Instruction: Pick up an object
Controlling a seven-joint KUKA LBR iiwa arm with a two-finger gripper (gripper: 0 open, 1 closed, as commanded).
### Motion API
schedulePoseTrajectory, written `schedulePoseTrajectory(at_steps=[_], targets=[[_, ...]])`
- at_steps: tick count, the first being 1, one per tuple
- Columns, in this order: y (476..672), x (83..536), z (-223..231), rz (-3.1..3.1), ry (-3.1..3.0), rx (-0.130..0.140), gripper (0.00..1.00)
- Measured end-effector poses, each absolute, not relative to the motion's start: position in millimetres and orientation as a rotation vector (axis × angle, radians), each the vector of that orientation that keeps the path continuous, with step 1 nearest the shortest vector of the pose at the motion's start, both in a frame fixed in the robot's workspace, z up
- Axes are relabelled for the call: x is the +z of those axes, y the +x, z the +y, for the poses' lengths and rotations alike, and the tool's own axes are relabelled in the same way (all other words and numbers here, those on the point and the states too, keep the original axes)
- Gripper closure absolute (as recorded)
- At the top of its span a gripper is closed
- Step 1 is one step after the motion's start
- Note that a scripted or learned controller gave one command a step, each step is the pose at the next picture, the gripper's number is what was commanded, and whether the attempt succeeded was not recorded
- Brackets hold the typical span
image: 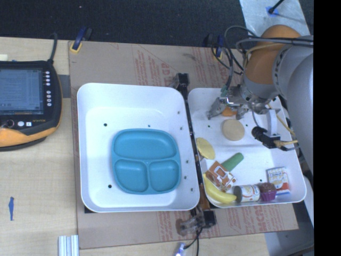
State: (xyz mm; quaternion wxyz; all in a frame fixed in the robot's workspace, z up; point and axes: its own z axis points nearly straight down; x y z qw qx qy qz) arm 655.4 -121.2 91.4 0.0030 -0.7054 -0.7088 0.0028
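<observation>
Objects crowd the right bin: tan disc, banana, bottle. Tool hangs above the disc; its grip state is unclear.

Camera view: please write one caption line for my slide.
Robot gripper low over the right bin of toy food, beside a round cookie; blue tray in the left bin.
</observation>
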Motion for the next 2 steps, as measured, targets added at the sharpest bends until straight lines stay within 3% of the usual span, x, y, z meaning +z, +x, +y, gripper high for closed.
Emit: schedulePoseTrajectory(at_steps=[1,2], targets=[[564.0,112,-188,-2.224,-2.217,0.006,0.00],[605.9,92,-116,-2.229,-2.212,0.005,0.00]])
